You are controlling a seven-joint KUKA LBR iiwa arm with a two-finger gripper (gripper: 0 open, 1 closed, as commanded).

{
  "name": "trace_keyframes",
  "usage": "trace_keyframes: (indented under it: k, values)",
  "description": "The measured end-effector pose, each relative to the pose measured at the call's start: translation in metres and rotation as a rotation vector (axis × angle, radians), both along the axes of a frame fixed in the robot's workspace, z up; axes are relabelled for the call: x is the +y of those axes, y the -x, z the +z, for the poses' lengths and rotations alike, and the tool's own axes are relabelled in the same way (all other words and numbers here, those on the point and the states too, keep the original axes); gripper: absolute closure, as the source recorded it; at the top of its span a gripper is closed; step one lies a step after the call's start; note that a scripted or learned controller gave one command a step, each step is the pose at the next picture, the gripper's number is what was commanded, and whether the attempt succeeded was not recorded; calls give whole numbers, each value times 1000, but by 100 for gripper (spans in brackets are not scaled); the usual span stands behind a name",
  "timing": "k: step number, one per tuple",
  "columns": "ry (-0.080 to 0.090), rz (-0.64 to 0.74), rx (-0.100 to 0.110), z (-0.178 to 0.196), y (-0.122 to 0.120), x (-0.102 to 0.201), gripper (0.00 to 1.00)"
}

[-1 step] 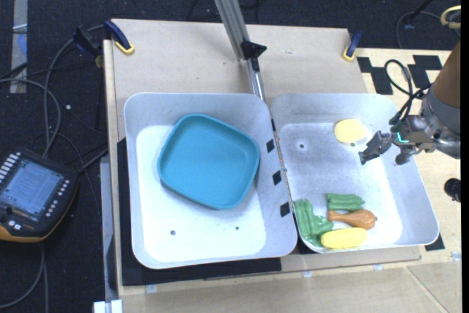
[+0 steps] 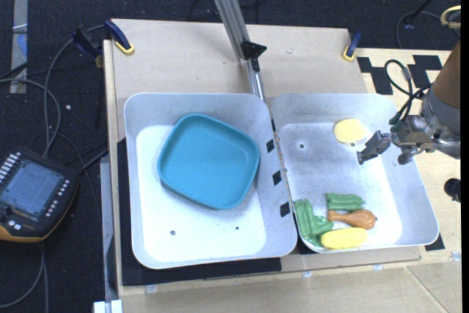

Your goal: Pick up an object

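At frame right, the gripper (image 2: 387, 150) is hovering with fingers spread and empty beside the yellow disc (image 2: 350, 130); nothing is being lifted yet, so the grasp remains.

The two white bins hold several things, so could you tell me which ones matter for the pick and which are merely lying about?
For the job:
gripper, above the right bin
pale yellow disc, nearest it
green pieces
brown drumstick
yellow piece
blue plate, in the left bin

Lying about:
handheld controller
clamps
cables
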State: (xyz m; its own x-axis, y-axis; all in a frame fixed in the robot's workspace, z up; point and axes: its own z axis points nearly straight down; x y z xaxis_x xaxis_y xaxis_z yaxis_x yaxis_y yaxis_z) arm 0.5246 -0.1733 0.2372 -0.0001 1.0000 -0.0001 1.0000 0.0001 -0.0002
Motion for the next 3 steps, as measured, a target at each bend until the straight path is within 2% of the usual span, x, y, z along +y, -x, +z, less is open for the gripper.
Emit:
trace_keyframes:
  k: [2, 3]
  values:
    - [-1, 0, 5, -106, -11, 2, 0]
    - [-1, 0, 2, -143, -11, 2, 0]
